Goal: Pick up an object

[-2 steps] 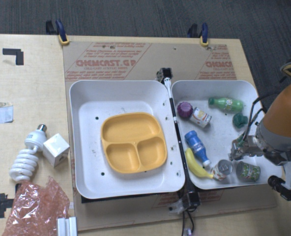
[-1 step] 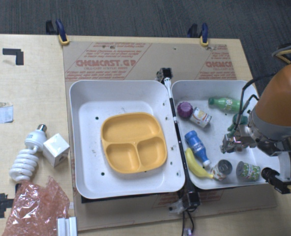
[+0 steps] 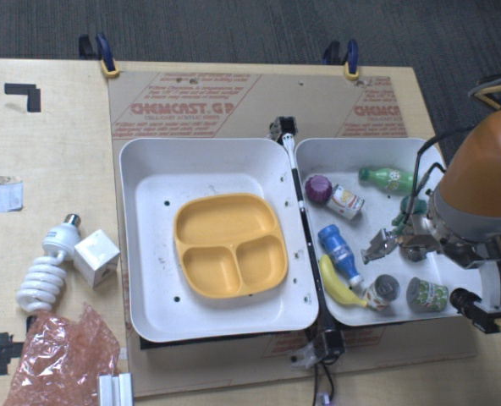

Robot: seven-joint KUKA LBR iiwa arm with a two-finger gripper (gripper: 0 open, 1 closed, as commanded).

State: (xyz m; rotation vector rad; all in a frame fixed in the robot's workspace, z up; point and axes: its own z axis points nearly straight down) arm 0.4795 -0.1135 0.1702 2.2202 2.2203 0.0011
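Note:
The right bin (image 3: 365,152) holds several small objects: a green bottle (image 3: 387,178), a small bottle with a purple cap (image 3: 328,194), a blue bottle (image 3: 338,251), a banana (image 3: 341,285), a grey can (image 3: 387,288) and a green patterned cup (image 3: 426,294). My gripper (image 3: 386,245) hangs over the right half of this bin, just above the grey can and to the right of the blue bottle. The orange-banded wrist (image 3: 483,180) covers the bin's right edge. Nothing is visibly held.
The left bin (image 3: 149,218) carries a yellow divided plate (image 3: 232,245). Outside the bins, on the bench's left, lie a spiral light bulb (image 3: 47,269), a white cube (image 3: 96,256) and crumpled pink plastic (image 3: 60,358). A black divider (image 3: 297,194) runs between the bins.

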